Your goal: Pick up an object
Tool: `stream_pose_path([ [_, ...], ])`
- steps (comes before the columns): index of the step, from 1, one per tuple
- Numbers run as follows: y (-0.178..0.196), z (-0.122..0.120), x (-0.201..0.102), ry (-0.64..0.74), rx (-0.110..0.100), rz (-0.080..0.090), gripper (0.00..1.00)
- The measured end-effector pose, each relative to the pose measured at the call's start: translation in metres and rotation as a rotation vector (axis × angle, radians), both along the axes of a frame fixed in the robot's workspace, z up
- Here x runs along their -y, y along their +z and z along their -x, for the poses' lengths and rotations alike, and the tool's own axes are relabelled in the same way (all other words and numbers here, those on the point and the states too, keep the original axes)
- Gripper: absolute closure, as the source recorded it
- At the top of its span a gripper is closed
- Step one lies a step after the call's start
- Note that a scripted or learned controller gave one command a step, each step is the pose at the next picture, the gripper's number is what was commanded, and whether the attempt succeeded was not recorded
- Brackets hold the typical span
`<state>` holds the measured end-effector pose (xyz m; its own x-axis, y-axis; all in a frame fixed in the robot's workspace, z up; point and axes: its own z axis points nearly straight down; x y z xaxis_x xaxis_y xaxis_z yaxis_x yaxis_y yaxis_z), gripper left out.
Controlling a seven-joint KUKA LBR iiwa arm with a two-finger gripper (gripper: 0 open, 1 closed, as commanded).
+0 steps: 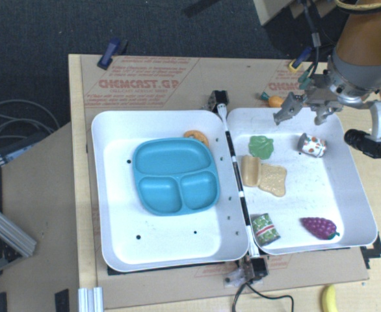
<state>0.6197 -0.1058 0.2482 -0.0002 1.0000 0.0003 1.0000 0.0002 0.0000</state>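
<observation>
Robotics lab: paper-covered bench (145, 83), two white bins (112, 194) clamped together, loose cables (8, 132) on dark carpet (47, 18).

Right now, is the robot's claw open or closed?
Open. The gripper has its two fingers spread apart above the right bin, with nothing between them.

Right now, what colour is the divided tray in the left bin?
The divided tray is light blue all over, seen clearly in the camera view from above.

A brown board bench (145, 83) printed with red lettering fills the middle of the frame. Two white bins, left (112, 174) and right (353, 181), sit side by side on it. A blue clamp (111, 52) grips its upper-left edge.
</observation>
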Motion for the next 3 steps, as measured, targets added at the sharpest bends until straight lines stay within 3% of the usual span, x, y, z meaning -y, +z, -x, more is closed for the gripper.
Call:
stream_pose_path([
  [1, -0.152, 0.005, -0.003, -0.001, -0.001, 0.0, 0.0],
  [2, -0.163, -0.034, -0.011, 0.0, 0.0, 0.0, 0.0],
  [3, -0.163, -0.028, 0.0, -0.001, -0.001, 0.0, 0.0],
])
